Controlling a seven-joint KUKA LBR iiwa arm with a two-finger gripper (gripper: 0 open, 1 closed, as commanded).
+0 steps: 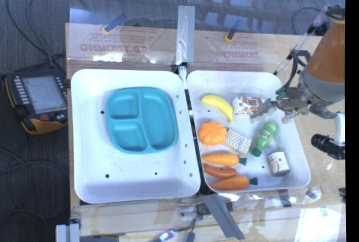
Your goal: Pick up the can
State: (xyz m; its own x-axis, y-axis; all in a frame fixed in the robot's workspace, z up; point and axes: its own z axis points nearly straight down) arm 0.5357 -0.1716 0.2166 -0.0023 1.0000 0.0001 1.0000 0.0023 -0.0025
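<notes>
Camera view: the small white-and-red tin can (279,163) lies on its side in the right white bin's (300,176) near right corner, just beside the green plastic bottle (263,138). The two-finger gripper (276,108) hovers beyond it toward the far wall, fingers spread and holding nothing.

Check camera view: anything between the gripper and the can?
In the camera view, the green bottle lies between the gripper and the can, tilted, just up-left of the can.
</notes>
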